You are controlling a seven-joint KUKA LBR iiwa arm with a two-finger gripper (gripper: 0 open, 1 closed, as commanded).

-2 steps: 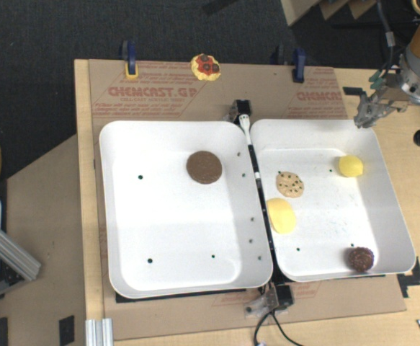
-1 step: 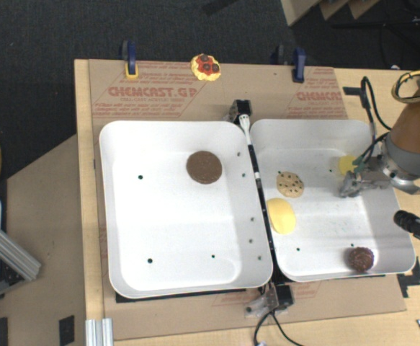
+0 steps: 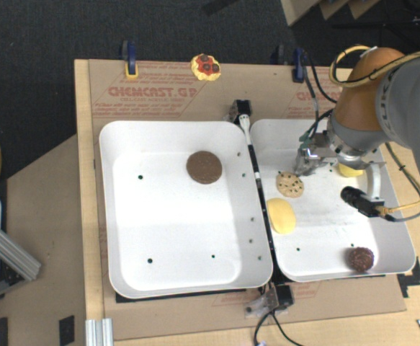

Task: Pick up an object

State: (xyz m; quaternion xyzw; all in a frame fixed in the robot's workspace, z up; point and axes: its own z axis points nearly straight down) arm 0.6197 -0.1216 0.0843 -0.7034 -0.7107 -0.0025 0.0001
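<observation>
Arm (image 3: 382, 92) reaches into the right bin (image 3: 382, 258) from the right. Gripper (image 3: 307, 161) sits low over the bin's upper middle, just above the chip cookie (image 3: 290, 185); whether it is released or clenched cannot be told. Yellow lemon (image 3: 282, 215) lies just below the cookie. Dark ball (image 3: 360, 259) rests near the bin's lower right corner. A brown disc (image 3: 204, 167) lies in the left bin (image 3: 123, 215).
</observation>
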